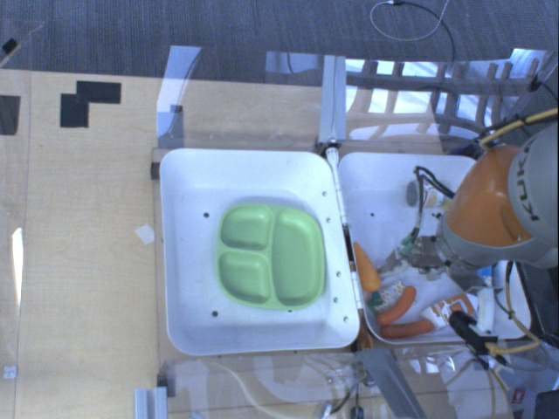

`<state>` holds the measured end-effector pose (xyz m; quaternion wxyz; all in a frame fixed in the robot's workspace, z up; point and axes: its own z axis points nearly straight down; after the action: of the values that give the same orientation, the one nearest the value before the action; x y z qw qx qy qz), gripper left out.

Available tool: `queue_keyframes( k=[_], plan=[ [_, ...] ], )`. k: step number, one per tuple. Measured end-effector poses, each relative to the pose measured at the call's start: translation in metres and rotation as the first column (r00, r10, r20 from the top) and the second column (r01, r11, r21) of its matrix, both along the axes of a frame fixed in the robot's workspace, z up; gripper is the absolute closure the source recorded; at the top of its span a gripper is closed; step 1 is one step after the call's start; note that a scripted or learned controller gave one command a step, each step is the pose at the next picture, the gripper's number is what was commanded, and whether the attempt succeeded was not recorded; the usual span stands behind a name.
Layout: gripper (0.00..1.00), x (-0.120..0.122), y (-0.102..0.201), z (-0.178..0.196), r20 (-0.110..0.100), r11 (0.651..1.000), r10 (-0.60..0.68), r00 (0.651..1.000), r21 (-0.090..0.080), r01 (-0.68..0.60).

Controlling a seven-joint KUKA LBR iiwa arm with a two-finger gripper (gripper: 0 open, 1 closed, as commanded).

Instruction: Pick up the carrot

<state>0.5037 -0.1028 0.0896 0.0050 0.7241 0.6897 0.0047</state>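
1. The arm (493, 212), grey with its orange band, stood highest over the bench and so closest to the lens. It reached in over the right bin, and its bulk covered that bin's right part.
2. The left bin (179, 234) lay well to the left of the gripper, across the divider where the two bins met. It was shallow and white, with small dark holes in its floor.
3. The right bin (380, 186) lay directly beneath the gripper. The floor up and to the left of the gripper was bare white.
4. A green plate (271, 256) with three compartments sat in the middle of the left bin, far to the gripper's left and at about the same height in the view.
5. The gripper (422, 253) hung low over the right bin's middle, a dark cluster below the orange band with cables looping above it. From this slant it could not be told whether it was open or closed, and nothing could be seen in its grasp.
6. The carrot (367, 269) lay to the left of the gripper and slightly below it, orange and tapered. It ran along the right bin's left wall and was apart from the gripper.
7. Two reddish sausages lay below the gripper: one sausage (399, 303) tilted just below and left of it, the other sausage (407, 328) lower, close to the bin's near wall.
8. A small greenish item (381, 298) sat between the carrot's lower end and the tilted sausage. It was too small to identify.
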Motion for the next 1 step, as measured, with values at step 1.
queue_keyframes(
  k=[1],
  plan=[
    [1.00,0.0030,0.0007,0.0121,0.008,1.000,0.001,1.000,-0.001,-0.001]
  ],
)
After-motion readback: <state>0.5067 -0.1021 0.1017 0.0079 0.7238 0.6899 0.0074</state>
